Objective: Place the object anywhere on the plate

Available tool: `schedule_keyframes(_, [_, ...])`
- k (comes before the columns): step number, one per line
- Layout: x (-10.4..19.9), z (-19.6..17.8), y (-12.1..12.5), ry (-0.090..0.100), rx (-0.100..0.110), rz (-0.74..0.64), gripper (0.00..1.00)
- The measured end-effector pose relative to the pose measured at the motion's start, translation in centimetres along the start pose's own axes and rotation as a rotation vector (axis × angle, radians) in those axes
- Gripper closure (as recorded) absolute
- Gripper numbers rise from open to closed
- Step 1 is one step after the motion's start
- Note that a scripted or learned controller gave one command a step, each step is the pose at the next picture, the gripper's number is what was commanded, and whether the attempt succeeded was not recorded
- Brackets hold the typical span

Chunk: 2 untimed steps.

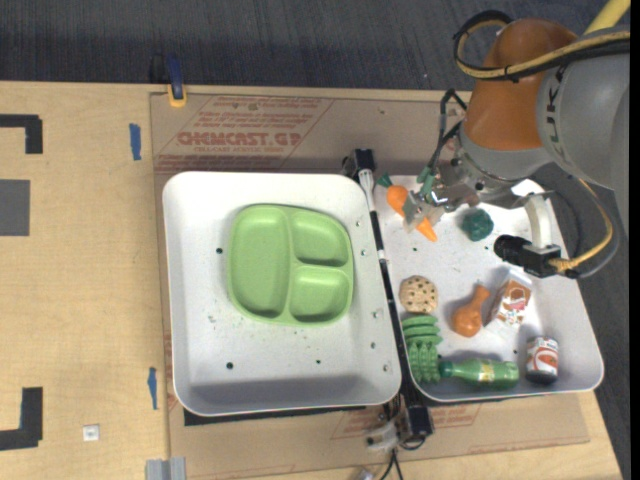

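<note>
- Over the right bin's far corner, the gripper hangs above small orange toy pieces; its grip state I cannot tell.
- Leftward in the other bin lies the green plate, well apart.

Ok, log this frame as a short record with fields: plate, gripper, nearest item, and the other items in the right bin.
plate: green divided plate, in left bin, nothing on it
gripper: gripper low over right bin, back corner; grip unclear
nearest item: orange carrot, just beneath the gripper
other items: cookie, green bottle, small can, teal lump
</note>
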State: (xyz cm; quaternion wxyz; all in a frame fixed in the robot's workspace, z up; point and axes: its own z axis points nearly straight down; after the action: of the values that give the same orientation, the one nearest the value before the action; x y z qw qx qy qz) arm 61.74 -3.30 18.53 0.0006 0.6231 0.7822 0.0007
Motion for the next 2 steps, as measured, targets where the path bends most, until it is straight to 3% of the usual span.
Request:
schedule_keyframes(1, [8.5,-1.8,3.9,0.0,-0.001,-0.095,1.0])
schedule_keyframes(2, [13.4,-1.8,4.0,0.001,0.002,-0.143,1.0])
